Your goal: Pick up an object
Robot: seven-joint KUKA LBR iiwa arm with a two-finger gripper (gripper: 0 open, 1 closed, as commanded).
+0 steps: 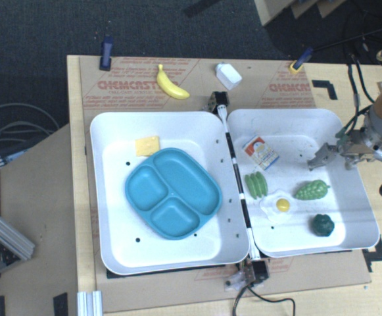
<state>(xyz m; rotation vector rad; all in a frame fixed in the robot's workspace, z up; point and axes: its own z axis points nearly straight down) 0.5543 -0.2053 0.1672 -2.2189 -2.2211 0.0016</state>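
Nearest, dark green lump (322, 224) at lower right; fingers (320, 158) spread open, gripping nothing, above white bin (365, 206) on desk (138, 84).

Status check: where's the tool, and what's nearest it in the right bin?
Tool over right bin, upper right part, nothing visibly held. Nearest: green bumpy fruit, just below it. Dark green piece further down. No obstruction seen.

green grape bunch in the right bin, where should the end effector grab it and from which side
Take the green grape bunch across its narrow width near the middle, coming down from above. It lies flat on the right bin floor with its long axis running roughly left-right, and it is apart from the fried egg toy and the dark green broccoli, so fingers should probably fit on both long sides. The end effector sits just above it already.
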